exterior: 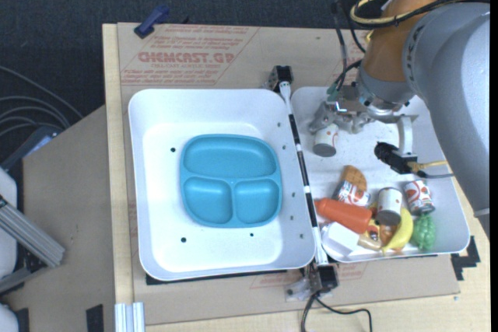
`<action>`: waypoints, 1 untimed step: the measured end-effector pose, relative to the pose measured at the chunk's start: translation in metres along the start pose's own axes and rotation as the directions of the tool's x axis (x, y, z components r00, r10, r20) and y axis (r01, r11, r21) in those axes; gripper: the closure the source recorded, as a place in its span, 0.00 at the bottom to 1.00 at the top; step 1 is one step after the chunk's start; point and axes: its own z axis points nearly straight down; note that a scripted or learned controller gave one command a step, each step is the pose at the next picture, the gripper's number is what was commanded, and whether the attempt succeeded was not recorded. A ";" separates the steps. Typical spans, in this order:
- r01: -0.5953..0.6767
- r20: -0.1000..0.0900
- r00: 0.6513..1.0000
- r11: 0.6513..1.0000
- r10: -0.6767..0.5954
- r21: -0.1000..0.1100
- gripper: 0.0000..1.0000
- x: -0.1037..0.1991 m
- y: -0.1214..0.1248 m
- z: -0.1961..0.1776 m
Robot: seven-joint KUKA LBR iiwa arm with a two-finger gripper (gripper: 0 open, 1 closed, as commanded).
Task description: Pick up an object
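My gripper (pixel 330 119) hangs over the upper left part of the right bin (pixel 443 167), reaching in from the right. A small white cup with a red mark (pixel 325 141) sits just below its tip, close to the bin's left wall; I cannot see whether they touch. Lower in the same bin lie a brown and orange snack pack (pixel 354 184), an orange carrot (pixel 344 214), a silver can (pixel 387 205), a red and white can (pixel 419 197), a yellow banana (pixel 403 229), a green bunch (pixel 425 233) and a white box (pixel 341 240).
The left bin (pixel 148 167) holds a blue divided plate (pixel 230 179). The grey arm (pixel 459 89) covers the right bin's upper right side. A black clamp (pixel 280 77) sits at the top of the wall between the bins.
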 end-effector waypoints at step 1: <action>0.001 0.001 1.000 1.000 -0.001 -0.001 1.00 0.000 0.000 -0.010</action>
